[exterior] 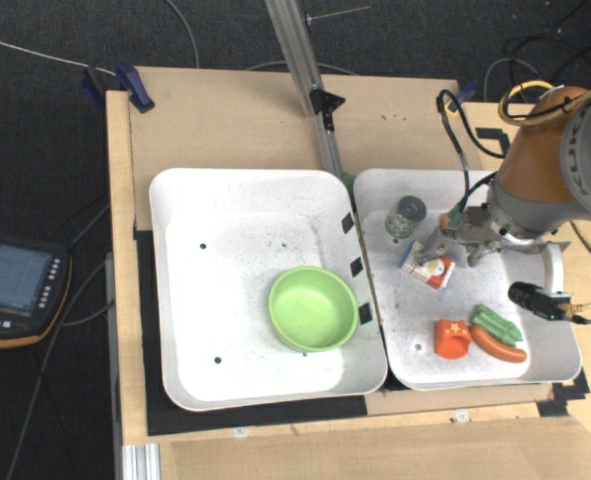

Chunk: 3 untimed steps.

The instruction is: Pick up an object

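White plastic makes up both shallow bins on the wooden bench [225,118]. The left bin [205,208] holds one thing, a lime-green bowl [313,309] sitting upright near its right wall, with a few black marks on the bin floor around it. The right bin [395,353] holds five things. A small grey-topped jar [407,215] lies toward the far left of that bin. Just in front of it sits a small carton [430,268], white with red and blue print, its long axis running slantwise from far left to near right. Nearer the front edge stands an orange cup [453,339], and just beside it to the right lie a green pod-like toy [497,324] and an orange sausage-like toy [499,345], side by side and touching, both pointing slantwise from far left to near right.

From the right, the grey arm [550,168] with its orange band reaches over the right bin. Its gripper [453,243] hangs right above the carton's right end, between the jar and the cup; the wrist hides its tips, so whether it is spread or closed on anything cannot be told. A metal post [300,58] slants across the bench behind the bins, and a handheld control pad [15,288] lies on the dark floor to the left.
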Motion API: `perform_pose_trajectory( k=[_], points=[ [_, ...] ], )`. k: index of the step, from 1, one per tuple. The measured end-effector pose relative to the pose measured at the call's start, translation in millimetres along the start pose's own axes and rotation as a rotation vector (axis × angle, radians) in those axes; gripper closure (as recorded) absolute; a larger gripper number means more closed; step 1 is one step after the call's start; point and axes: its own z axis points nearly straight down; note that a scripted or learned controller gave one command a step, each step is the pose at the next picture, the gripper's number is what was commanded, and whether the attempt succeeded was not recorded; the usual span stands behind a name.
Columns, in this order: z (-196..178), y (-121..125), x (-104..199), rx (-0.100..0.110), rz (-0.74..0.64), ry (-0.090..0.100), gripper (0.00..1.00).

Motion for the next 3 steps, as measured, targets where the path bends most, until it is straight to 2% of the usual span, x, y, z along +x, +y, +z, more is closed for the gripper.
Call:
perform_pose_trajectory(
  k=[1,3],
  points=[
    [-13.3,1.6,0.0,-0.006,-0.001,-0.001,1.00],
    [-100.6,2.0,8.1,-0.008,0.000,-0.001,1.00]
  ],
)
